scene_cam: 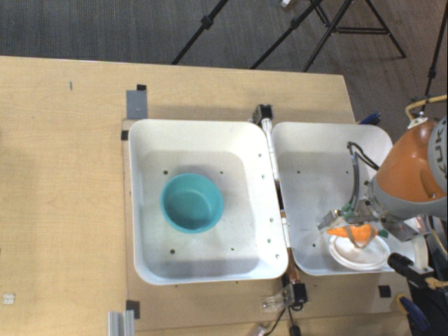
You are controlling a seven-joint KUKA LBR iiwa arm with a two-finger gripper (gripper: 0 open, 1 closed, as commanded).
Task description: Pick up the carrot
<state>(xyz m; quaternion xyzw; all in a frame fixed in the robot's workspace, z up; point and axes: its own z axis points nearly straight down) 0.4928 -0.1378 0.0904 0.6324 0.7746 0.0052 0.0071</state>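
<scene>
Lower right of frame: the carrot (353, 233) lies over a white plate (360, 254) in the right bin (315, 152), directly at the gripper (352, 222); grip state cannot be determined. Left bin (140, 208) holds 1 teal bowl (192, 201), well apart.

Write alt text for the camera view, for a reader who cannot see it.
The arm's gripper is down in the right bin, at an orange carrot lying on a small white plate near the bin's front corner. A teal bowl sits in the left bin.
</scene>
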